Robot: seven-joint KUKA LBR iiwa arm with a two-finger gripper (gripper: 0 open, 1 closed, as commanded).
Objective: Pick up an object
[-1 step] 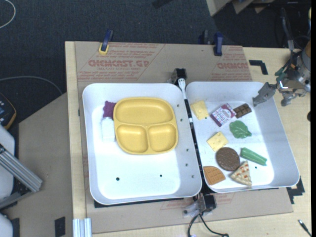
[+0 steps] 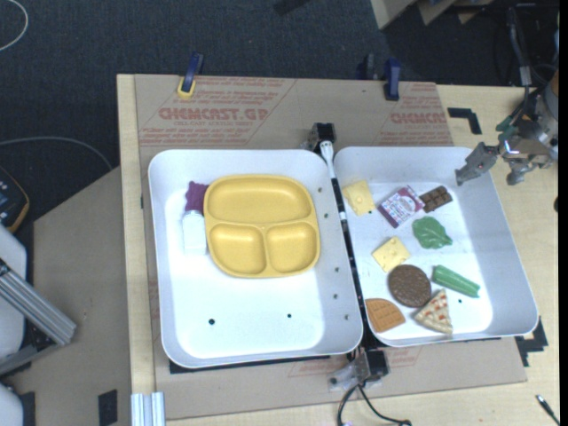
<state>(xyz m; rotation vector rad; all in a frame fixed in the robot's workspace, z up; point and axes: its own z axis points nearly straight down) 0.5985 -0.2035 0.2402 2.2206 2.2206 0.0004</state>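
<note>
My gripper (image 2: 493,168) hangs open over the far right corner of the right bin (image 2: 510,238), with nothing between its fingers. Closest to it, down and to its left, lie a brown chocolate bar (image 2: 436,199) and a maroon snack packet (image 2: 399,206). Further down the bin are a green broccoli piece (image 2: 431,232), two yellow cheese pieces (image 2: 358,197) (image 2: 390,254), a round brown cookie (image 2: 409,285), a long green vegetable (image 2: 456,281), a pizza slice (image 2: 435,312) and an orange biscuit (image 2: 383,314).
The left bin (image 2: 177,318) holds a yellow divided plate (image 2: 263,224), with a purple item (image 2: 195,195) and a white bottle (image 2: 193,232) at its left side. Both bins rest on a cardboard sheet (image 2: 266,105) held by clamps at the far edge.
</note>
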